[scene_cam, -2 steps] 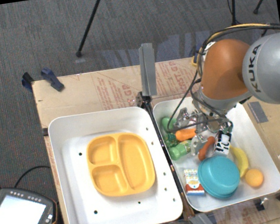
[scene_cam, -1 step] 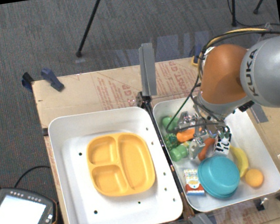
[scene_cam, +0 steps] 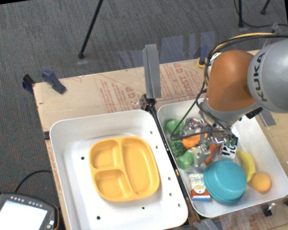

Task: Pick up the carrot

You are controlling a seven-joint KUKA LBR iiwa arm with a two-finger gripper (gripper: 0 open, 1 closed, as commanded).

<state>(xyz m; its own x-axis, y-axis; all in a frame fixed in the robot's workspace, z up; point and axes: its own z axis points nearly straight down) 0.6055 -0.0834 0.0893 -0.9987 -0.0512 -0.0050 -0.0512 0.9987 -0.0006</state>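
The carrot (scene_cam: 191,141) lies in the right bin (scene_cam: 265,141), wedged among green vegetables (scene_cam: 181,153) beside a teal bowl (scene_cam: 225,181). The hand (scene_cam: 209,142) is lowered over it for a grasp; its opening cannot be told, nor any hold confirmed

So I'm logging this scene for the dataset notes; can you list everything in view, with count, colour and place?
bins: 2, white, side by side on the bench
divided plate: 1, yellow, left bin
carrot: 1, orange, right bin, at the claw
green items: several, left part of right bin
bowl: 1, teal, upside down, right bin front
banana: 1, yellow, right of bowl
orange fruit: 1, right bin front corner
small carton: 1, left of bowl
teach pendant: 1, floor, lower left
arm: 1, grey and orange
claw: 1, over right bin
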